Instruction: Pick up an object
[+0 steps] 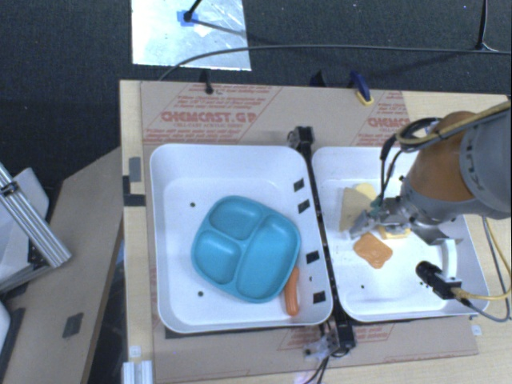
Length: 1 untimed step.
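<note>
Grey and orange, the arm is seen reaching in from the right over the right bin. Its end effector is lowered just above an orange, rounded piece, which lies slightly toward the bin's near edge from it; pale yellow pieces lie just beside, on the far side. Whether anything is held cannot be told. A blue divided plate and a small orange sausage are kept in the left bin.

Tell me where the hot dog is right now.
The hot dog lies in the left bin, near its front right corner, beside the blue tray.
</note>
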### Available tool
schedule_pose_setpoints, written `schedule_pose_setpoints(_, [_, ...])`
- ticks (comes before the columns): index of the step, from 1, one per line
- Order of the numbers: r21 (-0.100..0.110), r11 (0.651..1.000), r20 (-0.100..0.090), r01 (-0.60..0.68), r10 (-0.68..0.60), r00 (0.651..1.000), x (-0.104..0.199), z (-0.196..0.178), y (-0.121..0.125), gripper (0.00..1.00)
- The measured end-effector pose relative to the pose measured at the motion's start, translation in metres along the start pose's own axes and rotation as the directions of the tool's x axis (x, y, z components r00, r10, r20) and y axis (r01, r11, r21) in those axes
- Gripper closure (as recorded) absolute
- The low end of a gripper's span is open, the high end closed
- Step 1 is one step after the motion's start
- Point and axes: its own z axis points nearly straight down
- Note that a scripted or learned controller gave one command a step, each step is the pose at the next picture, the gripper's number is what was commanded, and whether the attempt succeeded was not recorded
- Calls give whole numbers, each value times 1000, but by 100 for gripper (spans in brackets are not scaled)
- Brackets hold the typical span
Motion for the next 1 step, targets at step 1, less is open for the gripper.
schedule_pose_setpoints(1, [-3,1000,1,0,0,1000,0,-11,1,100])
